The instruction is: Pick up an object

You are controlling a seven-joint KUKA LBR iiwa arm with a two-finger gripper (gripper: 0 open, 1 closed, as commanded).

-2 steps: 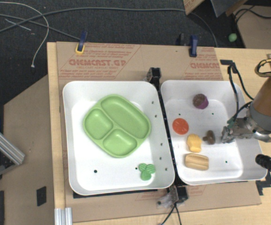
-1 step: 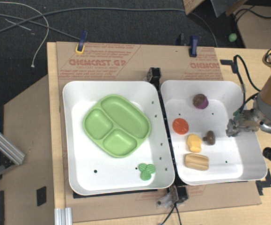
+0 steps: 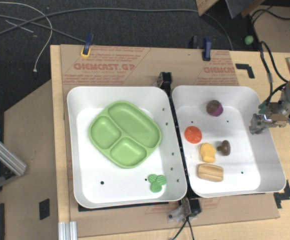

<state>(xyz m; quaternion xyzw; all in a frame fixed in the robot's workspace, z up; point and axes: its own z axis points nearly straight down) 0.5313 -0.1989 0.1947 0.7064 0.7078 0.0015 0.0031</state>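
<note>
Two shallow white bins sit side by side on a cardboard-covered bench, and the orange round piece in the right bin serves as the landmark here. It lies near that bin's left wall, roughly midway along it.

Up and to the right of the orange piece is a dark purple ball-like item, apart from everything else. Just below and right of the orange piece lies a yellow lump, and touching or nearly touching the yellow lump's right side is a small brown piece — the view is too coarse to settle which. Further below the orange piece, past the yellow lump, a tan bun-shaped object rests flat on the bin floor.

Well to the right of the orange piece, at the right bin's far edge, the gripper hangs at the end of the grey arm, with cables trailing behind it. Its tip is small and seen at a slant, so I cannot tell how it is set. Nothing is visibly in it, and it stands well apart from all five objects.

To the left of the orange piece, across the seam between the bins, the left bin holds a green divided plate with three compartments. Below-left of the orange piece — near the left bin's lower right corner — sits a small green leafy toy.
</note>
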